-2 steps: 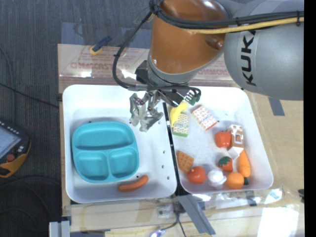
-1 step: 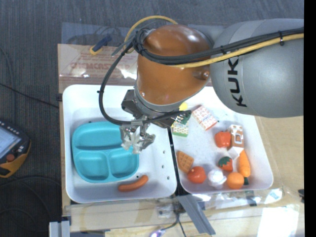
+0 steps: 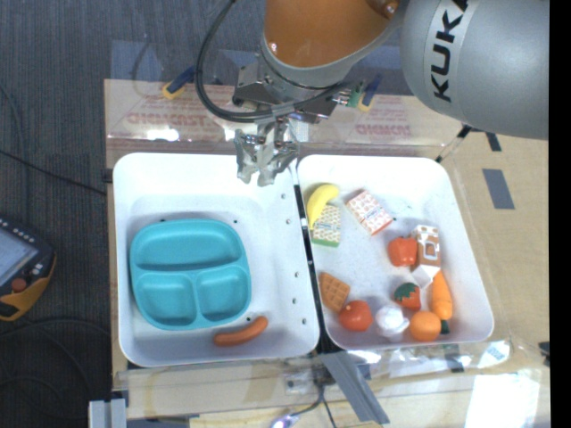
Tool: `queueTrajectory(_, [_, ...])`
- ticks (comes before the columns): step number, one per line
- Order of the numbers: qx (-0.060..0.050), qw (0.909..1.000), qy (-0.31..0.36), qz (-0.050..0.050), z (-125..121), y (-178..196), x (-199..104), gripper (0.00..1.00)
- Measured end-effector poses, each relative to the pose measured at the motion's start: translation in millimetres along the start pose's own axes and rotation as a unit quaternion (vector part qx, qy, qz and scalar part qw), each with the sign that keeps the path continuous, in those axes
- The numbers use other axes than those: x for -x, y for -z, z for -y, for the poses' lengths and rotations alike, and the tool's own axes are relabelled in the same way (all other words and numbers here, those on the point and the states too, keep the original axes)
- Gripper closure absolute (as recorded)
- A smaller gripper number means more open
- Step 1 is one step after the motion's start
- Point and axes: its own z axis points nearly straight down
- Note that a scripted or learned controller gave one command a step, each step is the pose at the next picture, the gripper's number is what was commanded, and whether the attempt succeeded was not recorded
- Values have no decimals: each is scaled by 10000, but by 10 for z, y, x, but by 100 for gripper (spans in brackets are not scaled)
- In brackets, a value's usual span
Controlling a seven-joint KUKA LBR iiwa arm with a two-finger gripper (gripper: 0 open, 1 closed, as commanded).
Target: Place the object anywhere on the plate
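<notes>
**Risk: empty-handed run or wrong pick**

Bench with 2 white bins [image 3: 134, 346]. Gripper [image 3: 264, 163] hangs over left bin's far edge, fingers near-closed, holding nothing. Sausage [image 3: 241, 332] lies beside the teal plate [image 3: 189, 272], touching its rim. Risk: grasp slips on the round sausage, or knocks plate.

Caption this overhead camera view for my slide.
Claw above left white bin; orange sausage beside teal divided plate.
</notes>
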Motion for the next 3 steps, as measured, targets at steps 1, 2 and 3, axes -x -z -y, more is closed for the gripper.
queueTrajectory(1, [22, 9944, 1054, -17, -380, -806, 126, 100])
queueTrajectory(2, [29, 9838, 1792, -8, -838, -1448, 89, 100])
queueTrajectory(3, [16, 9585, 2850, 5, -244, -625, 284, 100])
